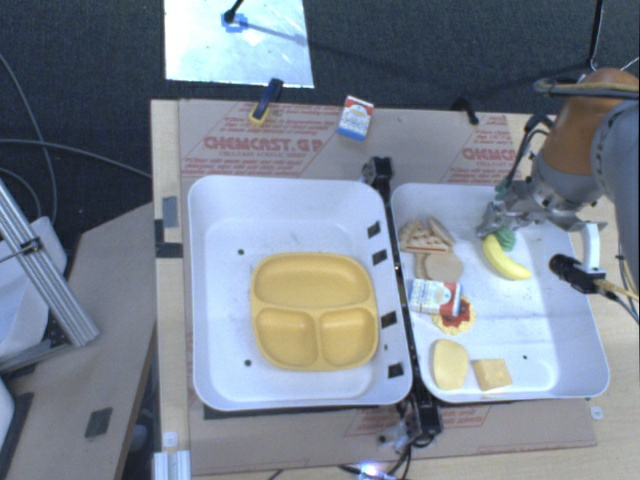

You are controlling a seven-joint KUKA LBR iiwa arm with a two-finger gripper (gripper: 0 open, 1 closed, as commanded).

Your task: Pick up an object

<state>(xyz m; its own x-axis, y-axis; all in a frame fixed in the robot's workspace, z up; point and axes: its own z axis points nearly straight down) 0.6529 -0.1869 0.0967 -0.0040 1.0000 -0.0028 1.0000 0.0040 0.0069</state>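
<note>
The right bin (pixel 575 343) holds several toy foods. A yellow banana (pixel 508 260) with a green tip lies near its back right. To its left are a waffle-like piece (pixel 425 234), a brown slice (pixel 442 266), a small carton (pixel 428 295) and a red-and-yellow item (pixel 456 313). A yellow piece (pixel 450 364) and a tan cracker (pixel 491 374) sit near the front. My gripper (pixel 497 220) hangs low over the banana's green end at the bin's back, touching or just above it.
The left bin (pixel 215 268) holds a yellow divided tray (pixel 315 311). Behind the bins on the cardboard lie a small blue-and-white box (pixel 355 118) and a blue-yellow tool (pixel 266 100). A black clamp (pixel 380 173) sits on the ridge between the bins.
</note>
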